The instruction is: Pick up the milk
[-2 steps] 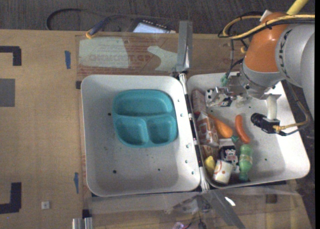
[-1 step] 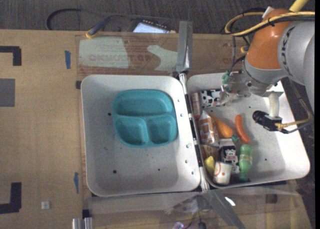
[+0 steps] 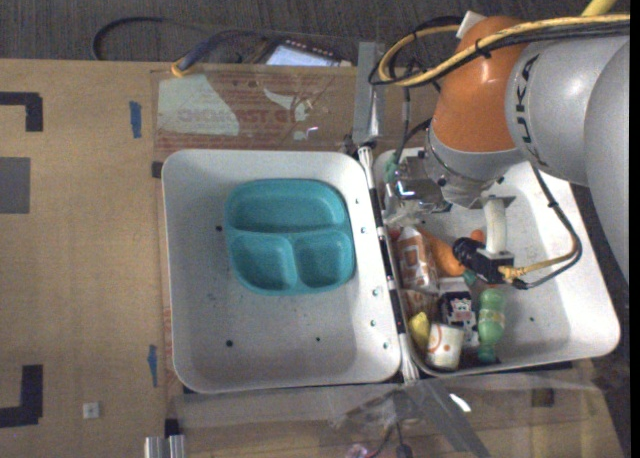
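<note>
Milk, seemingly, lies below end effector.

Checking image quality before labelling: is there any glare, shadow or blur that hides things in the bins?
Camera view: glare on the clear sheet behind the left bin; the arm hangs over the right bin, hiding part of it; small items there look soft, labels unreadable; the teal tray is evenly lit.

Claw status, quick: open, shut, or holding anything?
Claw: cannot be told. It sits low over the left side of the right bin, under the orange wrist band, among the items there.
</note>
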`<act>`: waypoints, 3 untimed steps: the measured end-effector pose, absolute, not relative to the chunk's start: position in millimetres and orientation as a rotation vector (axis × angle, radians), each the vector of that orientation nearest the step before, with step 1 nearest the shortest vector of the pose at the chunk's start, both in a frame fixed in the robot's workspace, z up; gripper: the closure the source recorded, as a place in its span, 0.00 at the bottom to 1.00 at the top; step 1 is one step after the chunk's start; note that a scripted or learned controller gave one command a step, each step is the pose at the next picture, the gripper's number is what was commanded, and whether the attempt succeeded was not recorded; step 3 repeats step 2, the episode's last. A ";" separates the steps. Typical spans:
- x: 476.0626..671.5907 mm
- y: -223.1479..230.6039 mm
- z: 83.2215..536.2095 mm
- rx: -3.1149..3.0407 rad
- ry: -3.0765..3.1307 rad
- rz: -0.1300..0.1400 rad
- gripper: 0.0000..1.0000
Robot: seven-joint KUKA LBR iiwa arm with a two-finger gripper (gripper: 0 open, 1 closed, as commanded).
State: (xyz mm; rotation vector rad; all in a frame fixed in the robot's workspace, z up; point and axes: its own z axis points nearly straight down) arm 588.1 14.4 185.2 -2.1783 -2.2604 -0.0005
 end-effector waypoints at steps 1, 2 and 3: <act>557.4 23.1 184.7 -1.728 -2.621 0.000 1.00; 500.0 97.8 265.2 -1.852 -2.539 -0.002 1.00; 500.0 97.8 265.2 -1.852 -2.539 -0.002 1.00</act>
